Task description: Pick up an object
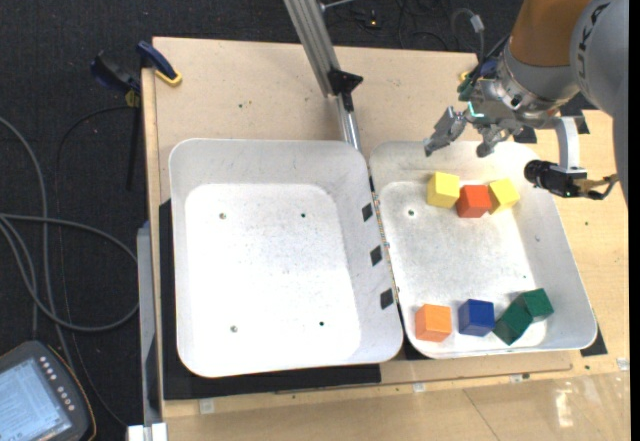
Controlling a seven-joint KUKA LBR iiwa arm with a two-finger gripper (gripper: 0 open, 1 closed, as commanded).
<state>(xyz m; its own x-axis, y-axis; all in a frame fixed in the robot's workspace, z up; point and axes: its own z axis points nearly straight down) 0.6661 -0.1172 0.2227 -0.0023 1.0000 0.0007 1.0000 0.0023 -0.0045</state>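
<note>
**Item: hand above the far rim of the right bin, nothing held**

- Hand (468, 136): hangs over the far edge of the right bin (560, 259), fingers spread apart, nothing between them. Released.
- Nearest candidates: a row of three cubes just below and to the right of the hand in the view. Yellow cube (443, 190), red-orange cube (474, 200) and second yellow cube (503, 192) sit touching or nearly so, row running left to right.
- Further candidates: orange cube (433, 321), blue cube (477, 317) and two green blocks (524, 315) along the near rim, well apart from the hand.
- Left bin (190, 229): holds no cubes.
- Judgement: the left yellow cube lies closest; a short descent toward the viewer would likely reach it, though its red-orange neighbour crowds one side.
</note>
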